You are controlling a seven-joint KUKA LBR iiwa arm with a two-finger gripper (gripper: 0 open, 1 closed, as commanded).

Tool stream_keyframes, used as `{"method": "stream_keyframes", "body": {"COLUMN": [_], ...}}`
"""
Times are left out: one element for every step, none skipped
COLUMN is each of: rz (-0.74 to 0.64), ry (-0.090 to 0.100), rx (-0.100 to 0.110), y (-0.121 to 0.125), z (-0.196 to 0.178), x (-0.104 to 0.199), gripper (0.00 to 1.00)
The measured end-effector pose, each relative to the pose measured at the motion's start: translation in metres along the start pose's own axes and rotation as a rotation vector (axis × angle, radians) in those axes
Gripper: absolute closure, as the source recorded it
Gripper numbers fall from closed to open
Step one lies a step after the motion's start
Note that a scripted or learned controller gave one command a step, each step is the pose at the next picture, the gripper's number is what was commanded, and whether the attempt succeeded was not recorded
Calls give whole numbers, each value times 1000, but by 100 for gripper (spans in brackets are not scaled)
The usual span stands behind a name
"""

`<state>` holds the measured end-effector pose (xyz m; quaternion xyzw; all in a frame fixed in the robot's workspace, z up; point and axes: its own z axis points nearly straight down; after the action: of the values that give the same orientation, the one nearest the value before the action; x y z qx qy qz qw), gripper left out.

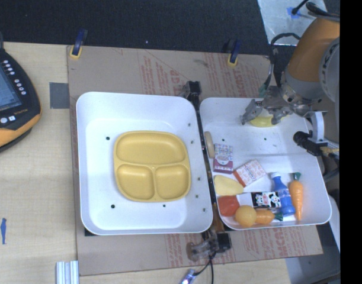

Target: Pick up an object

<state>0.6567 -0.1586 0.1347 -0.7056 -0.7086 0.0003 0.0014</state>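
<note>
One fixed camera looks down at a slant from above the tabletop (pixel 32 182), far enough to take in both white bins (pixel 92 158); the arm (pixel 311 52) enters from its right.

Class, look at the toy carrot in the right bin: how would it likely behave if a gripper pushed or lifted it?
The carrot looks rounded and tapered, so it might roll or pivot when pushed. Its glossy surface suggests smooth plastic, probably light and slippery. The blue bottle beside it could block rolling.
</note>
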Motion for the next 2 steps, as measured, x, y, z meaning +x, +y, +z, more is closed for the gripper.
{"method": "stream_keyframes", "body": {"rz": [0,1], "ry": [-1,-2], "rx": [4,-2], "y": [-78,-14], "z": [44,7], "x": [-2,-53], "gripper": [0,0]}}
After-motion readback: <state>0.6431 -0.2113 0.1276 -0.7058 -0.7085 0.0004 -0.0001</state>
